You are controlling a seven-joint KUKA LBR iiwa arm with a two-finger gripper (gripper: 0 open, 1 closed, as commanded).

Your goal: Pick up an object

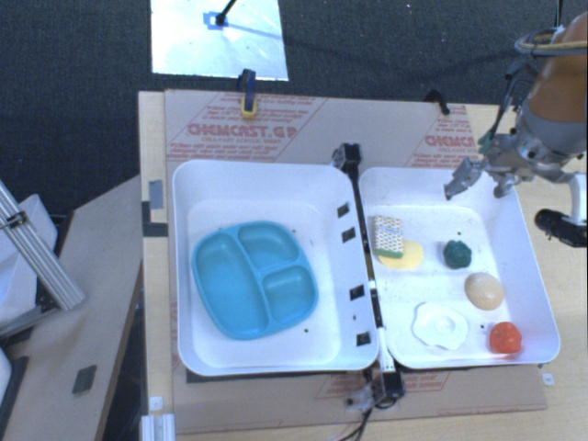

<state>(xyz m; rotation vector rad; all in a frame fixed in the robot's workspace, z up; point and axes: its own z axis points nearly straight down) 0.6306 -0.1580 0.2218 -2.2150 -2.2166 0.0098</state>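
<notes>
Nearest us in the right bin lie a red tomato and a white fried egg, then a beige egg, a dark green piece and a yellow-green sponge on a yellow disc, while the left bin holds a blue divided tray. To pick well, we judge we should centre over one isolated item, such as the green piece, before descending. Farthest back, our gripper hovers over the right bin's rear rim, fingers spread and holding nothing.

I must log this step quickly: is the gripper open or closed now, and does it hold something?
Gripper: open, holding nothing, above the far edge of the right bin.
</notes>
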